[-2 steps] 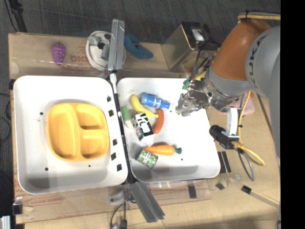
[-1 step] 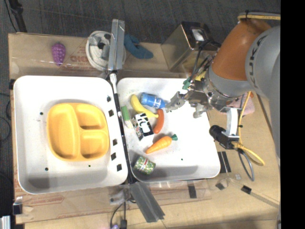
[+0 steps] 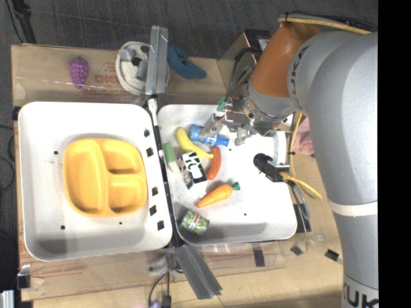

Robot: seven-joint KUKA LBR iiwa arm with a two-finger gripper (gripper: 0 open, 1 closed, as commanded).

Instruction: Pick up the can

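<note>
**Can on its side, front edge of right bin**

We see the can (image 3: 194,222), small, w/ a green label and some white/red print, lying tipped over rather than upright. It sits at the near-left corner of the right bin (image 3: 270,226), up against the bin's front wall. The carrot (image 3: 216,195) lies just beyond it, not touching as far as we can tell.

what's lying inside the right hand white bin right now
The right bin holds a banana, a carrot, a green can at its near edge, a black-and-white box, a red-orange item and a blue item. The gripper covers whatever lies beneath it.
</note>
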